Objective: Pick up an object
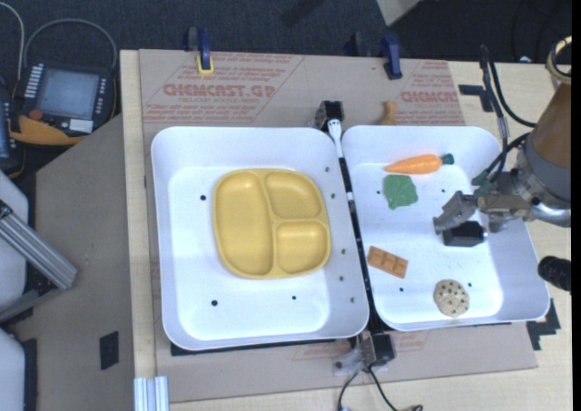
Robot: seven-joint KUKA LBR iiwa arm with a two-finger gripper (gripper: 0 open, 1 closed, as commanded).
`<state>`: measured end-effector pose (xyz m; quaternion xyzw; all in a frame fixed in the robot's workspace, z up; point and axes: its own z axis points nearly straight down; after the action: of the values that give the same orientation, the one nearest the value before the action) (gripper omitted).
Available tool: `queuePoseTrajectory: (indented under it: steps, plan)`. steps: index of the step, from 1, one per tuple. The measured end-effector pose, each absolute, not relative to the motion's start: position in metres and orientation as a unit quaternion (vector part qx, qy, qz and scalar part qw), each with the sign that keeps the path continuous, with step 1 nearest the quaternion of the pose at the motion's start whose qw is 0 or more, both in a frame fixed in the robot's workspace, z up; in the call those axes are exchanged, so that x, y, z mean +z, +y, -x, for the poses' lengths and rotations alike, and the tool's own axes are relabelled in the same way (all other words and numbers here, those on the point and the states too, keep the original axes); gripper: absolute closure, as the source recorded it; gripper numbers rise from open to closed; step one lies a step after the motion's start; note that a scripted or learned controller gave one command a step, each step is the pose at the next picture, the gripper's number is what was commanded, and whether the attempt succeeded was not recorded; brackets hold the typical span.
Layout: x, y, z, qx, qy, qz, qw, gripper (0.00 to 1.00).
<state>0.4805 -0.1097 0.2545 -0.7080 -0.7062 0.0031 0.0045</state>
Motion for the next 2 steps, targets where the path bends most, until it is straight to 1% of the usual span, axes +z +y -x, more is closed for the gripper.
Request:
queuePoseTrajectory:
  steps: [1, 2]
  plan:
    - [0.259, -0.110, -0.483, 0.0000, -0.707, 0.707, 0.000, 0.00]
    - [0.204, -0.116, -0.489, 0.0017, -0.707, 0.708, 0.003, 0.00]
